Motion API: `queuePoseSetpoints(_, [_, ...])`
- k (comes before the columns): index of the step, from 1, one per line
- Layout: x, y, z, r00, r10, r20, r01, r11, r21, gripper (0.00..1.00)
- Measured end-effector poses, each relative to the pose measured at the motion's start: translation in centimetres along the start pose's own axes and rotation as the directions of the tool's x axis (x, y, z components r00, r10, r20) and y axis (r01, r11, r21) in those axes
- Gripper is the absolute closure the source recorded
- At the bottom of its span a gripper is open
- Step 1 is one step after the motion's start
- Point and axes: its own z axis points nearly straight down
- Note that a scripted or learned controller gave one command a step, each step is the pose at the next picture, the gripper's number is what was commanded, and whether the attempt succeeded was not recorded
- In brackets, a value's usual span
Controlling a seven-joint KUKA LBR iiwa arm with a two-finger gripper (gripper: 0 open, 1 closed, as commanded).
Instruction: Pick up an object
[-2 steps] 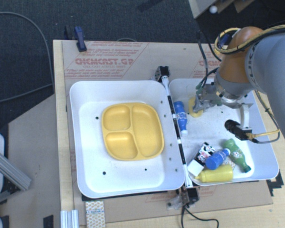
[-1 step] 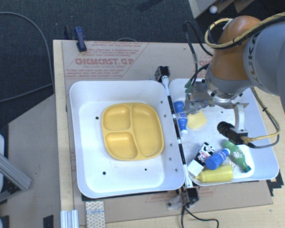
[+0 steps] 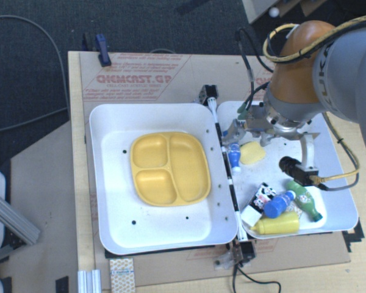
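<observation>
Two white bins are sitting side by side, and the yellow divided plate (image 3: 169, 167) is lying in the middle of the left bin (image 3: 110, 127). Right of that plate, the gripper (image 3: 251, 133) is hovering low in the right bin (image 3: 338, 157); its opening cannot be told. A pale yellow object (image 3: 252, 154) is lying just below it, with a blue bottle (image 3: 278, 204), green bottle (image 3: 306, 201) and yellow bottle (image 3: 277, 226) further right and nearer the camera.
</observation>
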Motion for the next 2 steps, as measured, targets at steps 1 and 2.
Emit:
queuePoseSetpoints(1, [-5.4, 5.7, 0.0, 1.000, 0.001, 0.002, -0.001, 1.000, -0.002, 0.00])
queuePoseSetpoints(2, [-7.3, 4.5, 5.7, 1.000, 0.001, 0.000, -0.001, 1.000, 0.002, 0.00])
